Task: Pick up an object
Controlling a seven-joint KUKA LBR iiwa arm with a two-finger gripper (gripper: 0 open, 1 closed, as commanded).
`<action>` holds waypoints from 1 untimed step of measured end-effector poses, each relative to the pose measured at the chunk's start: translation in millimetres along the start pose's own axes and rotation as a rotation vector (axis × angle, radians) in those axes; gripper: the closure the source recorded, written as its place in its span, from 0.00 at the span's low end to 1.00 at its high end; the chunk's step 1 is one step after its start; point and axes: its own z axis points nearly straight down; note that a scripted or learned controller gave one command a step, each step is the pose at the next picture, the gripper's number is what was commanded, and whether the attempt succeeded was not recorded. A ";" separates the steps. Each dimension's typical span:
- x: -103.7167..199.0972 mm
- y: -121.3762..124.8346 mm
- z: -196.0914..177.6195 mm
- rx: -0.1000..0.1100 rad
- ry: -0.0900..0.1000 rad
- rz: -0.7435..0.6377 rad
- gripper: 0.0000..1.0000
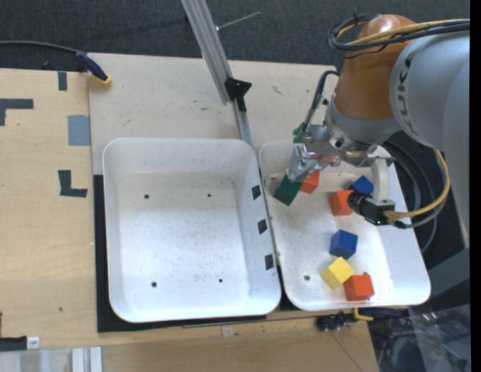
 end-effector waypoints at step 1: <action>58.8 -2.7 -7.2 -0.002 0.001 -0.002 1.00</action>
